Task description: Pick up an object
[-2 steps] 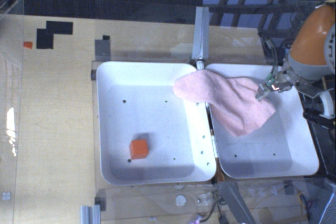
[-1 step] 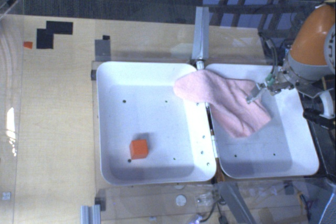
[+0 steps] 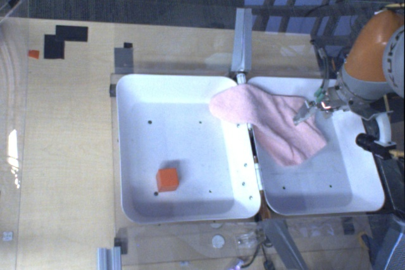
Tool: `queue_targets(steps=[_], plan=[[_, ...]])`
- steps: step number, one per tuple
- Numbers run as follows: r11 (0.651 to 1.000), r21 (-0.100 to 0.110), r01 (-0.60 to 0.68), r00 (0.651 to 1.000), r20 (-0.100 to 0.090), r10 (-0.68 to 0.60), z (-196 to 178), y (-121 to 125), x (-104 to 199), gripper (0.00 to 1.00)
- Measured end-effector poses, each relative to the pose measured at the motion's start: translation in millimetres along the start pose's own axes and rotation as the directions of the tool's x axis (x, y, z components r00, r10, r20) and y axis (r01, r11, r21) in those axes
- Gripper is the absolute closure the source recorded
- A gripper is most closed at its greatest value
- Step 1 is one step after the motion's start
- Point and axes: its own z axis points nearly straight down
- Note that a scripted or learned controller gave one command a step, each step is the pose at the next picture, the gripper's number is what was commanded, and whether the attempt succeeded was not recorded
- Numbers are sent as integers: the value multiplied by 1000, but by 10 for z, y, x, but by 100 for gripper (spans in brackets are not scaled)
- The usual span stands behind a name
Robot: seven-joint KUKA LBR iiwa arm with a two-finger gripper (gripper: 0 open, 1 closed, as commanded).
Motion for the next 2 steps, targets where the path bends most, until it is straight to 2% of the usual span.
queue_targets(steps=[1,2], plan=[[950,-7,-312,950,1,312,378,-122,261,0],[975,-6,-223,975,0,223,381,303,739,0]])
